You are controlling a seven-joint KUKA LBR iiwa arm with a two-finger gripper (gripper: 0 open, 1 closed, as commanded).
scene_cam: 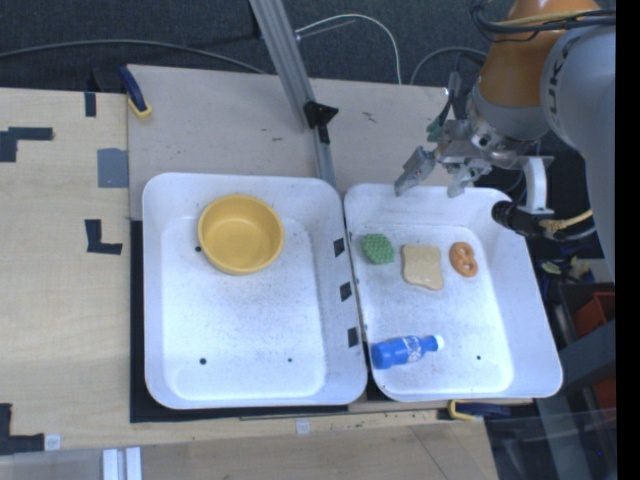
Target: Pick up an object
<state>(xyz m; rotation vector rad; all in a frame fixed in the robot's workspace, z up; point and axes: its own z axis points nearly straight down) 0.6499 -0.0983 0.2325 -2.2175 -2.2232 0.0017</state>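
The hand is hovering over the far rim of the right bin, its two fingers spread apart with nothing between them. Four things are lying in that bin: a green scrubber-like piece near the inner wall, a tan bread-like slab just beside it, a small orange pretzel-shaped piece toward the outer side, and a blue bottle lying on its side nearer the front. A yellow bowl is sitting in the left bin.

Any of the four would likely be light. The green piece is looking soft and should give under the fingers, so a pinch across its middle seems safest. The slab is flat and low, calling for a grip on its long edges. The bottle is probably slick and may roll; taking it across the body, square to its length, would suit.

The green piece is lying close to the inner wall, leaving little room on that side; the bottle has the most open floor around it.
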